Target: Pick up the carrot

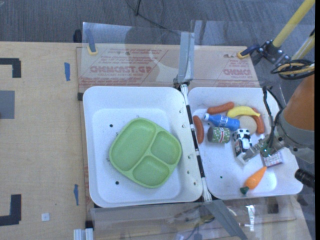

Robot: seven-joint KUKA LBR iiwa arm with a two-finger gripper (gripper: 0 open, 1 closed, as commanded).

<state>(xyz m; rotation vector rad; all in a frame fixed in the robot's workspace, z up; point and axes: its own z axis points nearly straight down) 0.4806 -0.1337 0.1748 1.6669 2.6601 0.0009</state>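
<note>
The carrot [255, 178] is orange with a green top and lies flat in the right bin [222, 184], near its front right corner, with its tip pointing up and to the right. My gripper [258, 151] hangs low over the same bin, a little behind the carrot and apart from it. It sits close beside a black-and-white cow toy [242, 138]. The arm's orange band [305, 106] rises at the right edge.
Behind the gripper in the right bin lie a banana [243, 112], a blue bottle [222, 120], a green can [218, 134] and red sausages [199, 129]. The left bin [100, 109] holds a green divided plate [145, 152]. A yellow pole [295, 19] and cables stand at the back right.
</note>
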